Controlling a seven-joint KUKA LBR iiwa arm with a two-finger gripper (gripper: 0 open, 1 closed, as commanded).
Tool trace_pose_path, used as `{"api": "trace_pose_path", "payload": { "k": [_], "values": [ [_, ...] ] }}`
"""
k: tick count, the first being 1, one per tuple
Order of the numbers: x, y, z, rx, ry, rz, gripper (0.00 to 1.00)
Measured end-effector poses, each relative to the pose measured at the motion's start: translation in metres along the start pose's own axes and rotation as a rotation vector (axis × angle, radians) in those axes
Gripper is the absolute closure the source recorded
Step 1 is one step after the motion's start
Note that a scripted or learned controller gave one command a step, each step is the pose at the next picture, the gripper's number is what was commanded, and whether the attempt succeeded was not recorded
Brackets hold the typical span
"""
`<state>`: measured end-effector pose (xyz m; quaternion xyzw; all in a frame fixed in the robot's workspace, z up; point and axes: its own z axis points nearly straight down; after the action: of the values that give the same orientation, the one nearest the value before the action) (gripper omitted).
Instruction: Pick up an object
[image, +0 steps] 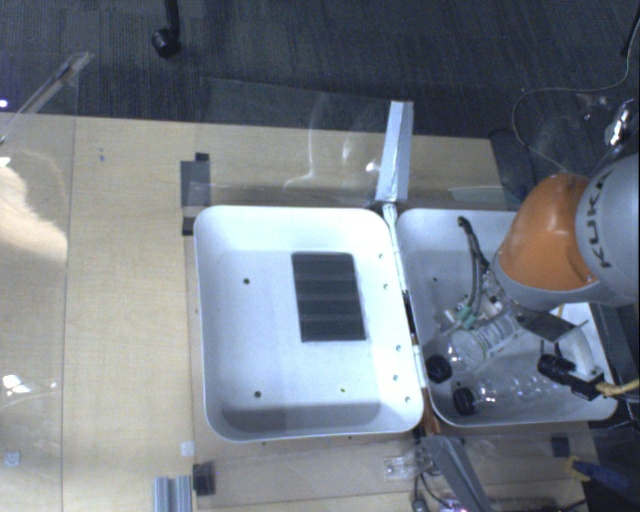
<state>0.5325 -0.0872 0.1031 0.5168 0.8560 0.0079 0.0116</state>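
Observation:
A flat black ribbed block lies in the middle of the left white bin. In the right bin, my gripper is lowered near the bin's floor, under the orange band of the arm. Just below it lies a clear plastic bottle with a black cap. A second clear bottle with a black cap lies by the near wall. The gripper's tip touches or nearly touches the first bottle; the arm hides the contact.
The arm covers the right bin's right half. A white paper or card lies at that bin's right side. A metal divider rises between the bins at the back. The wooden bench extends to the left.

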Motion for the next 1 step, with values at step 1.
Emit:
{"api": "trace_pose_path", "payload": {
  "k": [1],
  "values": [
    [-0.0257, -0.0015, 0.0121, 0.01, 0.006, -0.186, 1.0]
  ]
}}
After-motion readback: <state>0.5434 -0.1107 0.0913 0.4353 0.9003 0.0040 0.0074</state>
